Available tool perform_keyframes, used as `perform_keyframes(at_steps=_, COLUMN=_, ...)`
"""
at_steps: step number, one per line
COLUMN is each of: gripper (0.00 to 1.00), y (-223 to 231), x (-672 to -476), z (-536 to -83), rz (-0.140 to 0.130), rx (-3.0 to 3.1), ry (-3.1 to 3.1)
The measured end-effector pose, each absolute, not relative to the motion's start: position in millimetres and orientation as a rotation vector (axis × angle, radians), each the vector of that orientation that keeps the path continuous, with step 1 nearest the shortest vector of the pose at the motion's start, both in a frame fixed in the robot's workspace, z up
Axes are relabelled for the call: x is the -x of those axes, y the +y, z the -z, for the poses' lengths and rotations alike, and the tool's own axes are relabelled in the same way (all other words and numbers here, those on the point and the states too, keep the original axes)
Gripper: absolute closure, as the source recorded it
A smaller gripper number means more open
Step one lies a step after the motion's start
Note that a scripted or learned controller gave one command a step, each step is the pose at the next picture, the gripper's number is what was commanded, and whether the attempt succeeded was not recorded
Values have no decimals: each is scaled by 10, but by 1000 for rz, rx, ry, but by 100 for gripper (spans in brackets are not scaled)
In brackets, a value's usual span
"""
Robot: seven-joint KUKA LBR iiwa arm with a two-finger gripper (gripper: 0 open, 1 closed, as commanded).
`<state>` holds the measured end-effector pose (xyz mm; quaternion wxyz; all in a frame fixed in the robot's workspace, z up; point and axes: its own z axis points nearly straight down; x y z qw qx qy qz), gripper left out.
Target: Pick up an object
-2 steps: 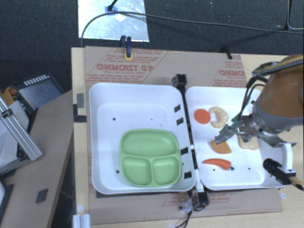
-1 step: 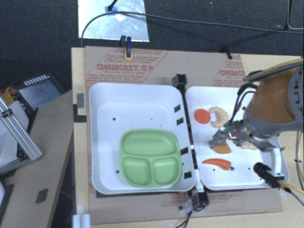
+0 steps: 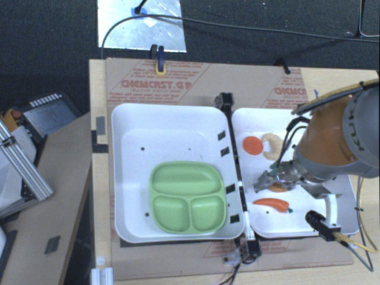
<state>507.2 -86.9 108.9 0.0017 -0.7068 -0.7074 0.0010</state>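
From here the gripper (image 3: 268, 181) is low in the right bin (image 3: 256, 225), lower right of the frame; I cannot tell its state. A red pepper-like piece (image 3: 271, 204) lies just below it, a red disc (image 3: 253, 145) above.

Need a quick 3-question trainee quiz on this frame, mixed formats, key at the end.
1. True or false: the green divided tray lies in the right bin.
2. Which lies nearer the camera view's bottom edge: A) the round red piece, B) the long red-orange piece?
3. Fill in: the tool hangs over the ___ bin.

Key: 1 false, it lies in the left bin; 2 B; 3 right.
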Motion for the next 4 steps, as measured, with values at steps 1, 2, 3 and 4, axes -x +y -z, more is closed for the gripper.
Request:
perform_keyframes(at_steps=1, gripper=0, y=-890, x=-5106, z=-886, rz=6, rx=2230, ry=-2228)
perform_keyframes(at_steps=2, gripper=100, y=-919, x=-5142, z=-1027, rz=15, rx=2241, ry=-2237)
perform_keyframes(at_steps=3, gripper=100, y=-895, x=-5127, z=-1659, rz=6, rx=2221, ry=-2229)
perform_keyframes(at_steps=4, gripper=100, y=-882, x=-5045, z=-2208, rz=7, rx=2221, ry=-2230)
